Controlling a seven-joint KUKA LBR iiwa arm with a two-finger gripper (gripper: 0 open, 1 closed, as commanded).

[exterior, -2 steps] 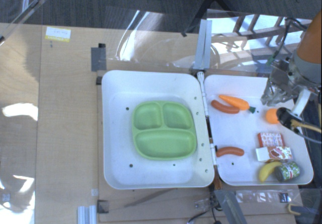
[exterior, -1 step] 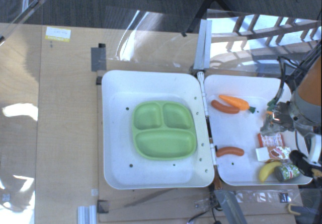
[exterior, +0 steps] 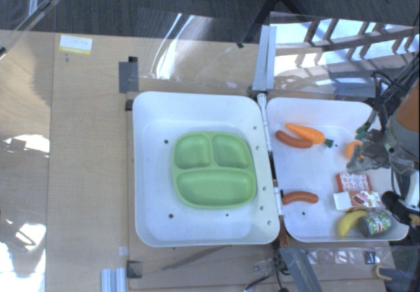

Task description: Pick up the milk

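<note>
banana [exterior: 350, 222] at front rim | milk [exterior: 354, 191] just left of gripper [exterior: 365, 161] | grip state unclear

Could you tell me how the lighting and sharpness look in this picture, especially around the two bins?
In the camera view, even light leaves the left bin and green plate sharp; sunlit glare streaks the bench at left and behind the right bin; the gripper looks slightly soft.
</note>
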